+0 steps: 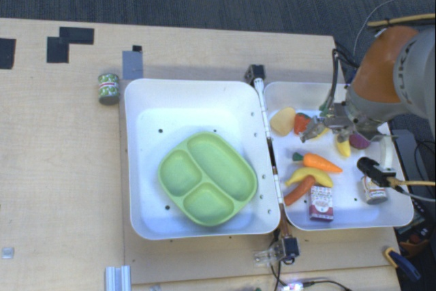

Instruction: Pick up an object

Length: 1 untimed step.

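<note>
My gripper (323, 126) hangs low over the back of the right bin (402, 218), with the arm's orange band to its right. Just left of it lie a red-orange piece (302, 123) and a pale yellow round fruit (282, 120). A small yellow piece (343, 145) and a purple one (360, 142) sit just below and to the right of it. Nearer the front are a carrot (321, 162), a banana (310, 177), a red-orange stick-shaped piece (298, 191) and a small red box (321, 204). I see nothing held in the gripper.
The left bin (146, 102) holds a green divided plate (208, 177). A small green-and-white can (107, 88) stands on the bench to the left of that bin. A ridge (266, 140) separates the two bins.
</note>
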Motion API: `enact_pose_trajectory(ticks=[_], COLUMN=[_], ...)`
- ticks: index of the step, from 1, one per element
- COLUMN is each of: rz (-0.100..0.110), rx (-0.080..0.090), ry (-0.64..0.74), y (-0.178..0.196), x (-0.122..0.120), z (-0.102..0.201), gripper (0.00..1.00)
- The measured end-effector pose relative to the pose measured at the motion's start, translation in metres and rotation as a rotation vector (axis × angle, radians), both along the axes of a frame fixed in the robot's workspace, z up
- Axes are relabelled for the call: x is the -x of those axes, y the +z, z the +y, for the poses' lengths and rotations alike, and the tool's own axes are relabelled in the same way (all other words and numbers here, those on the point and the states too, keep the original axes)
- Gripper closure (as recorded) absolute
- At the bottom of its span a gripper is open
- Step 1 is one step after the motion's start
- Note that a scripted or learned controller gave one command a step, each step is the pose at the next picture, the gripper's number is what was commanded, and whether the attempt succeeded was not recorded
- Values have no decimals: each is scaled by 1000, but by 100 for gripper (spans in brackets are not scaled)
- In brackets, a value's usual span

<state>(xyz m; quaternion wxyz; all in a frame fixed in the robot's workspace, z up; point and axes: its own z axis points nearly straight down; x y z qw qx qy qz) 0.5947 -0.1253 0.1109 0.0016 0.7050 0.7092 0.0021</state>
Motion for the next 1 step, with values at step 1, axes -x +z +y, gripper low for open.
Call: enact_pose_trajectory(ticks=[1], rz=[-3], rx=[2], ry=[-4], y=[-24], x=[29], z=[25], gripper=[0])
